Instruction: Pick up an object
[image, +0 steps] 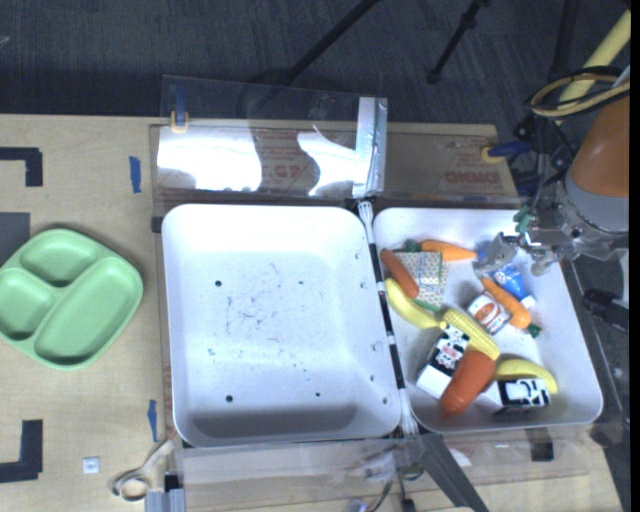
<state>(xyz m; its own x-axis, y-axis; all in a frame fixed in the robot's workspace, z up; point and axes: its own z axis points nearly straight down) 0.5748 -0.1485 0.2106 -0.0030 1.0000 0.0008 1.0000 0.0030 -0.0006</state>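
the arm reaches in at the right edge of the frame, orange band up top, and its gripper hangs over the upper right part of the right bin. whether the fingers are open or closed, i cannot tell from this angle. below it, the right bin holds a pile of toy food: a carrot near the top, a red sausage beside a patterned packet, a yellow banana along the left side, a corn cob in the middle, a small can, a big orange carrot low down, and a black-and-white carton touching it. the left bin sits just beside. a green divided plate rests on the surface at far left.
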